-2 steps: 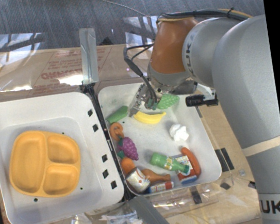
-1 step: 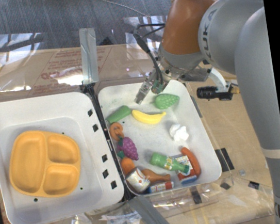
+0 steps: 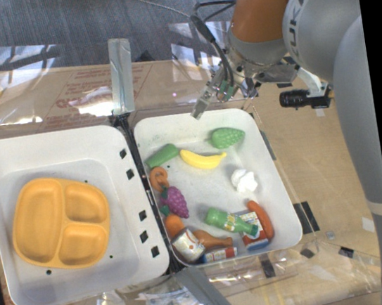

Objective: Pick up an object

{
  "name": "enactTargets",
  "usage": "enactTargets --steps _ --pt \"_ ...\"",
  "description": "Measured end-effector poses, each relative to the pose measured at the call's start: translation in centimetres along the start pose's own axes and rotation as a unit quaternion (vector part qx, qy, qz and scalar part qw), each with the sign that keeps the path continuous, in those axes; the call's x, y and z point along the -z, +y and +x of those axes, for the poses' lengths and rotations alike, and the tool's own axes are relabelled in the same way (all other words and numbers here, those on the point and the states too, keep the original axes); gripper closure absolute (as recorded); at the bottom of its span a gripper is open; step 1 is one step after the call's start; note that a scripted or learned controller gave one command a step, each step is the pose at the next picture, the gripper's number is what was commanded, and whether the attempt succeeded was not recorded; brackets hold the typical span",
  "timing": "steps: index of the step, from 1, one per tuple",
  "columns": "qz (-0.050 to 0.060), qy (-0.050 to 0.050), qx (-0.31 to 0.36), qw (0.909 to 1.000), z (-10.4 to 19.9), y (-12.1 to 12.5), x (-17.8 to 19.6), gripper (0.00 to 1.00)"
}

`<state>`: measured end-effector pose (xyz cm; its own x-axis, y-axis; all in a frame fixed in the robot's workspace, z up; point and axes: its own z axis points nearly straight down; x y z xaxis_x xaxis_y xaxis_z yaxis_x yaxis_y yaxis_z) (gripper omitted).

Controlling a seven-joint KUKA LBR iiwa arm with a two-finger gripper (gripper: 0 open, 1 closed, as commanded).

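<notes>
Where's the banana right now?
The banana lies in the right bin, toward its far end, between the green pepper on its left and the bumpy green fruit on its right.

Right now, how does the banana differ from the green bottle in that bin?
The banana is yellow and curved; the green bottle is straight with a label. The banana lies apart near the bin's middle; the bottle sits crowded among other items at the near end. Both are toys lying flat in the right bin.

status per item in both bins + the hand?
hand: above right bin's far rim, holding nothing
yellow tray: flat in left bin, compartments bare
banana: lying loose
green bottle: on its side
can: tipped over
grapes: loose by the divider
</notes>
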<state>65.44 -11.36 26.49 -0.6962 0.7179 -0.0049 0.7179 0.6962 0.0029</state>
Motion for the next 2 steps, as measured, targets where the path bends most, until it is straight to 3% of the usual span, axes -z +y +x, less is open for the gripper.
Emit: enactTargets --steps 1,2 --pt "0.003 0.005 0.027 0.9996 4.2 2.9 -7.6 1.00" --pt "0.000 0.000 0.088 0.9962 5.2 3.6 -0.4 1.00"
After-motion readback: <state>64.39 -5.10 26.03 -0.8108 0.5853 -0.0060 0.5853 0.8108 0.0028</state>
